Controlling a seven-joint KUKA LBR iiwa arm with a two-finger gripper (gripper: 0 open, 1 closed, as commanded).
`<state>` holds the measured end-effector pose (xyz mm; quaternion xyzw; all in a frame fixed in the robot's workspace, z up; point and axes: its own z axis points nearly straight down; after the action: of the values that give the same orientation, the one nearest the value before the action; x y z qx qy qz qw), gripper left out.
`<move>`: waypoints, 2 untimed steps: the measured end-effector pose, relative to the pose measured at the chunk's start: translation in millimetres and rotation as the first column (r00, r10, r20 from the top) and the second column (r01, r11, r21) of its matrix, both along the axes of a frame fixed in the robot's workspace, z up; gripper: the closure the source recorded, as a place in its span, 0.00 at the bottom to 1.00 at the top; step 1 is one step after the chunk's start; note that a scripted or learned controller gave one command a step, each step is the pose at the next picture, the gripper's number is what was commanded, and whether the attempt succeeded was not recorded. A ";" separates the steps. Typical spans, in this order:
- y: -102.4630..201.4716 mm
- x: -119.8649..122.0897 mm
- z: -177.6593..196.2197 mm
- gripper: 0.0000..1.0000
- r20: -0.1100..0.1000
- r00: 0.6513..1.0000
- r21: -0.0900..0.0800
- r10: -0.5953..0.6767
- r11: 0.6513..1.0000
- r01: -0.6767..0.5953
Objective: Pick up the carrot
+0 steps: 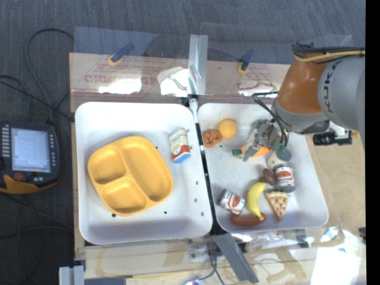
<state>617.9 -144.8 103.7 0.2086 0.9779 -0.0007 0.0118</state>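
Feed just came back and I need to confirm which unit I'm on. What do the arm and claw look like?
The arm is a thick, rounded grey body with a broad orange band above the wrist and dark lettering on the grey shell. A thin dark cable loops by the wrist. The claw is a small grey-and-dark metal assembly, much slimmer than the arm.

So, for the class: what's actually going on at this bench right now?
A grey robot arm reaches in from the right, its end effector down over the carrot in the right bin. The carrot lies in the bin among the orange, banana and pizza slice. A yellow divided tray and a small carton sit in the left bin.
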 end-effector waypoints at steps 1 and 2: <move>0.4 -0.5 -1.0 0.00 -0.002 1.000 0.000 0.001 1.000 -0.001; -3.3 -5.6 -13.2 0.00 -0.010 0.874 0.011 -0.485 0.874 0.486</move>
<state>612.3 -148.1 90.5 0.4472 0.8944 0.0019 0.0064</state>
